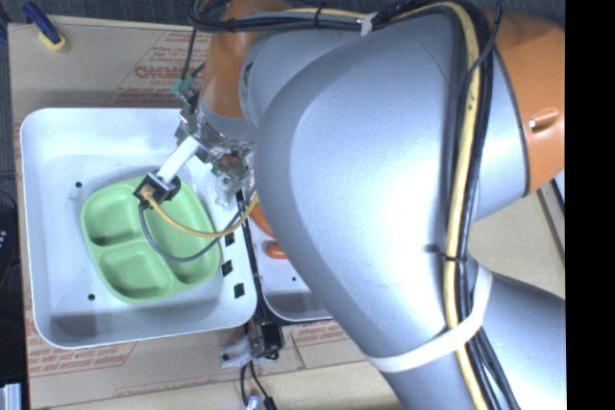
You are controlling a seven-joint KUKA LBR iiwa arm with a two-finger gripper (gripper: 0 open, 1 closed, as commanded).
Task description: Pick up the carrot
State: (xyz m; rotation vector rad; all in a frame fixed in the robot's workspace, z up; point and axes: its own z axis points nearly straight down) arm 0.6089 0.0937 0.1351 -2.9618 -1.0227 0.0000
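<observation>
1. Gripper (229, 170) of the grey arm (384, 187) hangs low over the left white bin (58, 149), close to the wall it shares with the right bin (288, 304). The wrist and the arm's bulk cover it from above. I cannot tell how far open it is, or whether it has hold of anything.
2. Below and to the left of the gripper, a green divided plate (135, 254) lies flat on the left bin's floor. Nothing shows in its compartments.
3. Below and to the right of the gripper, just across the shared wall, a small orange sliver pokes out from under the arm. This looks like the carrot (275, 251), lying in the right bin near the gripper. Most of it is hidden, so its direction cannot be read.
4. Judging by what shows, the carrot is probably light, firm and smooth, with a taper that could slip out of a grip near the thin end.
5. The safest hold is likely across its width at the thicker middle, taken from straight above.
6. The nearby bin wall may crowd that approach.
</observation>
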